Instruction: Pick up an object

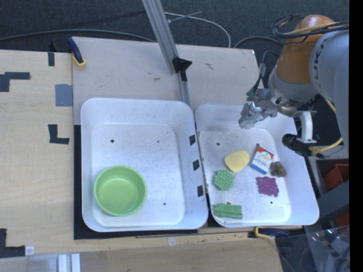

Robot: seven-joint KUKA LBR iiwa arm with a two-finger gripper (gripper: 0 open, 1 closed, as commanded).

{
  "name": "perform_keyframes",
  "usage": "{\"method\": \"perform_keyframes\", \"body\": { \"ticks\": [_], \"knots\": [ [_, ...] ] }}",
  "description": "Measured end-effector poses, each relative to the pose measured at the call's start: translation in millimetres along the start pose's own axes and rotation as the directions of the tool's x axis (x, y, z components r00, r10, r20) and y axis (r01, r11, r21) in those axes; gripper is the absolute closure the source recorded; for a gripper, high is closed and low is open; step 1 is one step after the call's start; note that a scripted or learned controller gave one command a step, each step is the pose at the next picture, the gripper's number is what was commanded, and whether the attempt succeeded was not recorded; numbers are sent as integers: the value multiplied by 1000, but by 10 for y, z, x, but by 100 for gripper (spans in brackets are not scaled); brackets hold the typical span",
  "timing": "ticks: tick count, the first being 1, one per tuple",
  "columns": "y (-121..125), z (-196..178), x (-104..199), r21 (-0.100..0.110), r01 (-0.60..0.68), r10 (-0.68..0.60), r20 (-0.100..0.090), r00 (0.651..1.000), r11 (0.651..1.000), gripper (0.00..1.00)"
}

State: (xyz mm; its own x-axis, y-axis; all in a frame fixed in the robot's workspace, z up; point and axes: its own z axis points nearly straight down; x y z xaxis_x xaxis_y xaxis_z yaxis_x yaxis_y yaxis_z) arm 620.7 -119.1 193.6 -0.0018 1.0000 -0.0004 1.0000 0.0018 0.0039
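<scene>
Whether the jaws stood apart or together could not be told from the slanted overhead view; they hung at the end of the grey arm (317,55), over the far edge of the right bin (295,208), and nothing was visible between them. A point midway on the gripper (249,119) lay above bare bin floor, well apart from the loose things.

Those things sat toward the near half of the right bin. A yellow wedge-shaped piece (237,161) lay near the middle, with a small white, blue and red carton (262,159) just beside it on its right. A brown lump (278,169) rested just beyond the carton, close to the bin's right wall. Below these lay a purple jagged piece (267,185) and, to its left, a round green bumpy piece (223,179). A longer green knobbly piece (227,211) lay against the near wall.

The left bin (91,118) held a light green bowl (120,190), upright, in its near left corner.

Both bins rested side by side on the pale worktop (34,152), and a slanted metal pole (161,27) crossed above the far side.
</scene>
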Motion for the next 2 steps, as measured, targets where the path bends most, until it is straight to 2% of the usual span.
{"method": "perform_keyframes", "body": {
  "ticks": [1,2],
  "knots": [
    [-85,-502,-9,0,-1,1,0,1000,1000,100],
    [-151,-441,612,6,5,-5,-2,1000,1000,100]
  ]
}}
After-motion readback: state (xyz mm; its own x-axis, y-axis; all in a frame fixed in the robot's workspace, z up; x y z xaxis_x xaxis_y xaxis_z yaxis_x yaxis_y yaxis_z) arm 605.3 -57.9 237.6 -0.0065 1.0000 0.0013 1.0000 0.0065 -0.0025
